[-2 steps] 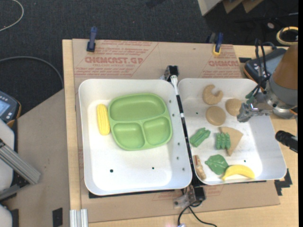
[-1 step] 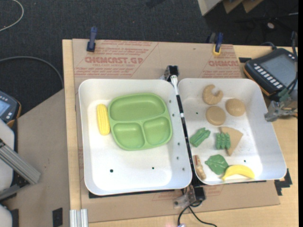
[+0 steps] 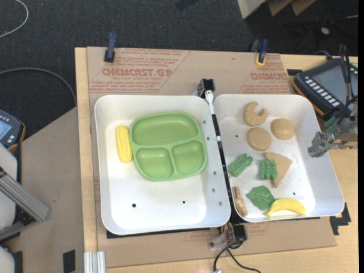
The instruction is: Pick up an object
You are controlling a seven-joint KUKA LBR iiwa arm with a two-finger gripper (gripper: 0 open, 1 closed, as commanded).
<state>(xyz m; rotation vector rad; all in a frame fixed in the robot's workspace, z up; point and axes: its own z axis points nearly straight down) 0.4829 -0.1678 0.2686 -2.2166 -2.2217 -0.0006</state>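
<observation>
The right bin holds several toy foods: a tan croissant, two round buns, green beans, a green broccoli piece on a tan wedge, a leafy green, a banana and a small brown strip. In the left bin lie a green divided plate and a yellow corn cob. My gripper hangs over the right bin's right rim, about level with the buns and apart from every object.
A black tablet-like device sits beyond the right bin's far right corner. Cables run by the right edge. Blue clamps hold the cardboard base at the back. A black bar runs between the bins.
</observation>
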